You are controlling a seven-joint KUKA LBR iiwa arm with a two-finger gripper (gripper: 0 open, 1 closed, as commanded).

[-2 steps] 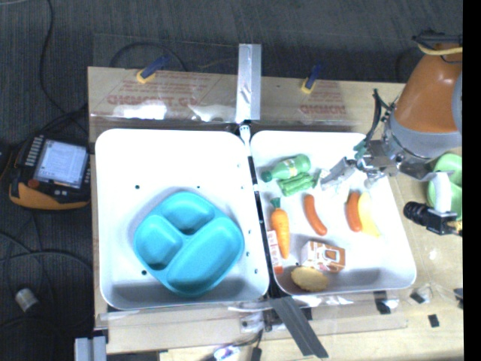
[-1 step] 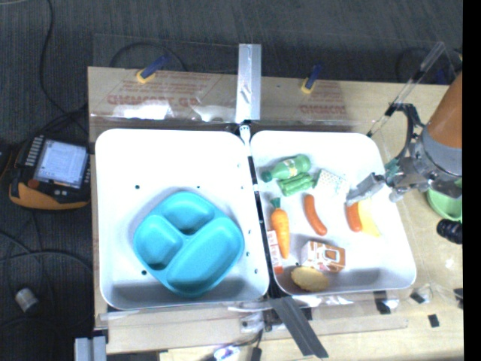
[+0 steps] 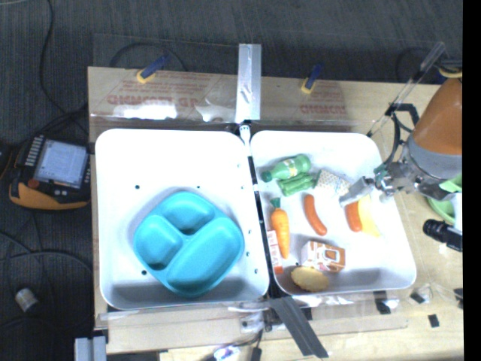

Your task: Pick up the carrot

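Reaching in over the right edge of the right bin (image 3: pixel 391 265), the hand (image 3: pixel 368 189) hangs above the bin's right half, and I cannot tell its state from this angle. Nearest the front edge of the tabletop (image 3: pixel 443 307), a potato (image 3: pixel 309 278) lies at the front wall of the right bin, with a small orange-and-white carton (image 3: pixel 325 255) just behind it. The carrot (image 3: pixel 279 228) lies along that bin's left wall, green top pointing to the back, well apart from the hand. A red sausage (image 3: pixel 315 213) lies mid-bin, and an orange-and-yellow piece (image 3: pixel 361 216) lies just below the hand. Farther back rests a green bottle (image 3: pixel 288 170). The left bin (image 3: pixel 120 156) carries a blue divided plate (image 3: pixel 188 241).
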